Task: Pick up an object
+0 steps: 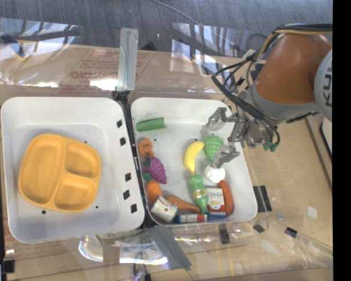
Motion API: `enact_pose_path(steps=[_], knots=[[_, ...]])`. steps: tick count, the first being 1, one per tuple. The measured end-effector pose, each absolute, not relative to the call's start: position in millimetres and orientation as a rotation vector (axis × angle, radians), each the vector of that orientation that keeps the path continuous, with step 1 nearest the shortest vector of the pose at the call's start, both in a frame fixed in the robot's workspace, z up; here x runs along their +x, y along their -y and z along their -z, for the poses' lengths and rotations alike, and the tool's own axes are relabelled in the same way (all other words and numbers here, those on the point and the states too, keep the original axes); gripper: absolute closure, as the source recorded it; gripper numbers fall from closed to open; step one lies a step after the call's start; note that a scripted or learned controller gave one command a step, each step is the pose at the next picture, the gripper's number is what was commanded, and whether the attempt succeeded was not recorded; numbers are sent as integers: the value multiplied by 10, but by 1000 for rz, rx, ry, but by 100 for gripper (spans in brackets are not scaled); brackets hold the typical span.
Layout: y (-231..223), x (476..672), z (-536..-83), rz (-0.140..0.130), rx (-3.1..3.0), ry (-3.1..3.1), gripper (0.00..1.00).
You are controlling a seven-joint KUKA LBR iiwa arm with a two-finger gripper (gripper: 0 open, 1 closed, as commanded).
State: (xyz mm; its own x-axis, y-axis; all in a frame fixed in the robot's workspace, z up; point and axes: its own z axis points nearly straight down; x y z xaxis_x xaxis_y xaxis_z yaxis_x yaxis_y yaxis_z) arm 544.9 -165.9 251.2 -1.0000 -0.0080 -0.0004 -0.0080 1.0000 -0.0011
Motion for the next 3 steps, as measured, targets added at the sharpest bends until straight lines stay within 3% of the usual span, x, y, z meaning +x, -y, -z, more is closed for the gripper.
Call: enact_pose_path(steps=[1, 2, 3], knots=[[1752, 5633, -920, 0, -122, -3137, 0], [1710, 5276, -923, -1, 27, -3141, 0], [1883, 6267, -1081, 2, -302, -3121, 0]])
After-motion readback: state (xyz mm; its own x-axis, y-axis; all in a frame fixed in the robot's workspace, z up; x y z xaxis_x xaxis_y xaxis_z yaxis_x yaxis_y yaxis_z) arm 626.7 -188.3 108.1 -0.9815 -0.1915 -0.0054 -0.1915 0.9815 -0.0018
